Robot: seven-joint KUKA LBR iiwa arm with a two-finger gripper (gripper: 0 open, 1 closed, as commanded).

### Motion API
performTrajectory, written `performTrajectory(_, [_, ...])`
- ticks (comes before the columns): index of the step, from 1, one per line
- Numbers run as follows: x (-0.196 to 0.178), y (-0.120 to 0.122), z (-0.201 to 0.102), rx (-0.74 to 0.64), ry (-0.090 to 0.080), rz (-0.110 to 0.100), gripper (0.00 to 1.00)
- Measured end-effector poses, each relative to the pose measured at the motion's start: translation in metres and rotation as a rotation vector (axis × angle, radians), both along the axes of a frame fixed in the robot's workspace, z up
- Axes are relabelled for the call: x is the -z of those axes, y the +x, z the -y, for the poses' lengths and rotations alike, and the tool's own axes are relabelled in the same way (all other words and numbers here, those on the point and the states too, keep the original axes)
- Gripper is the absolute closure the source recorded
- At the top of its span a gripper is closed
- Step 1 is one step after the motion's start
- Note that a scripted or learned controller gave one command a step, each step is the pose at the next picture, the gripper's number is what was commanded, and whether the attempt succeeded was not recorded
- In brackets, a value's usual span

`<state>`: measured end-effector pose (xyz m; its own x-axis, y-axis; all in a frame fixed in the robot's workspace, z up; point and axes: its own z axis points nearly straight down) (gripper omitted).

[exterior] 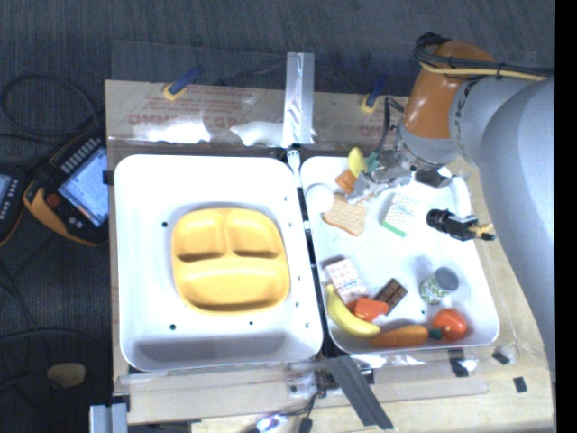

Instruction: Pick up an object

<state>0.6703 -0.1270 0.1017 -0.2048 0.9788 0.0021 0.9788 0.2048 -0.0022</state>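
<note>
Dark carpet surrounds the desk (126,106), which carries two white bins so picks have one source and one drop. From the right, the arm (442,88) reaches into the right bin (478,269), its jaws (374,177) low at the bin's far end; whether they are spread or pressed together I cannot tell. Just beside them lie a toast slice (345,215) and a small yellow piece (356,161), the likeliest targets. Well away toward the near wall sit a banana (347,318), carrot (401,336) and tomato (449,323). A yellow tray (230,255) fills the left bin (135,269).
</note>
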Motion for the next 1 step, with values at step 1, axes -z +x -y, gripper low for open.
performTrajectory(1, [-0.0822,-0.0046,-0.0532,-0.001,-0.002,0.003,1.0])
